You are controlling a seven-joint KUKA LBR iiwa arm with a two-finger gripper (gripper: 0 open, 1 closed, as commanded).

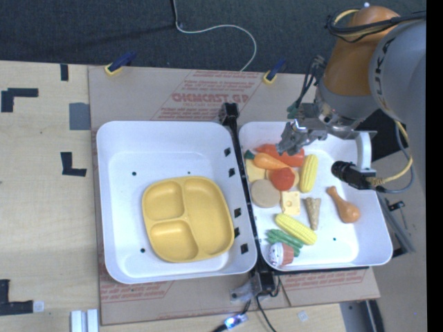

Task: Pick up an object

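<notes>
Glossy, seemingly plastic yellow tray (187,220).

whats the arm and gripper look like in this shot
The arm is a bulky grey casing with a rounded orange band above the wrist. Thin dark cables loop around that band and run down toward the wrist. The gripper is a small dark grey metal assembly, with a black cylindrical part beside it.

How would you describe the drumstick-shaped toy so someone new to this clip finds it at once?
Look at the right-hand white bin, the one crowded with toy food. Along its right side, apart from the main cluster, lies the drumstick, just right of the ice-cream cone. It is the only orange-brown piece with a thin handle widening to a rounded bulb.
</notes>
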